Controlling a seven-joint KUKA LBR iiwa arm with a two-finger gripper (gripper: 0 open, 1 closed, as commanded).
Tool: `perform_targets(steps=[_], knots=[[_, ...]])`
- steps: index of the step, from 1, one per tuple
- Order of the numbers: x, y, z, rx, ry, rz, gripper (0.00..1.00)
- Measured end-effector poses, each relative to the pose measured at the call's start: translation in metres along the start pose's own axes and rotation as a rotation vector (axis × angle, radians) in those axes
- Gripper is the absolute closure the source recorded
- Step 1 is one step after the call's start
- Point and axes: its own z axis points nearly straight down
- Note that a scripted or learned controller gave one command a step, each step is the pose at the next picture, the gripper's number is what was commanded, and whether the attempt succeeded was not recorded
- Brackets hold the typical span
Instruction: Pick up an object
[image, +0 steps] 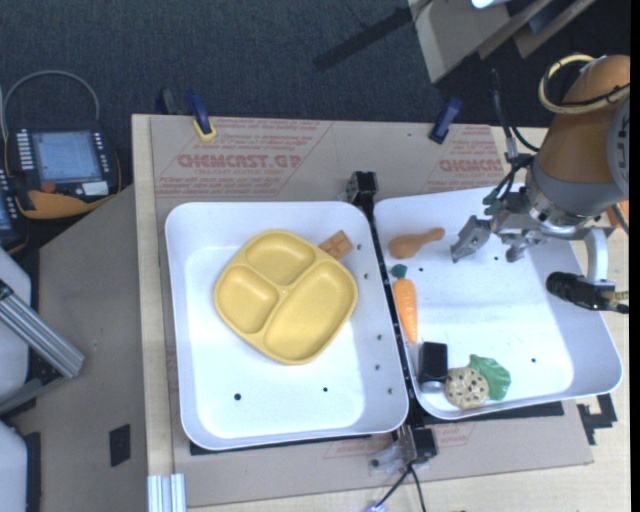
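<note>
there, over the far half of the right bin (520, 325), the hand (487, 251) on the grey arm (580, 130) with the orange band. fingers (466, 243) spread wide, nothing between them. hanging above bare white bin floor, touching no object as far as can be told.

just left of the hand, a tan toy chicken leg (415, 242), lying flat, thick end toward the divider, thin end toward the nearer finger, close to it yet apart. nearer than that leg, a small teal bit (399, 270), too small to name, right at the top of a carrot (405, 310). carrot orange, lying lengthwise along the bin's left wall, pointed end toward the near side. further toward the near edge, a black block (432, 361) against the same wall. beside it, in the near corner, a round speckled cookie (462, 388), with a green leaf (492, 374) touching its right side.

across the divider, the left bin (280, 400), with a yellow three-part plate (287, 296) in its far half. at the plate's far right rim, a small brown block (336, 244), touching the rim or tucked just under it, hard to say which.

both bins side by side on a pale board-covered worktop (150, 300), edges meeting in the middle.
</note>
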Motion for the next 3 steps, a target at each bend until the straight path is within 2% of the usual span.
perform_targets(steps=[1,2,3], knots=[[0.000,0.003,-0.008,-0.015,-0.002,-0.003,0.00],[0.003,0.006,0.035,-0.009,-0.001,-0.003,0.00],[0.003,0.008,0.086,-0.016,-0.004,-0.003,0.00]])
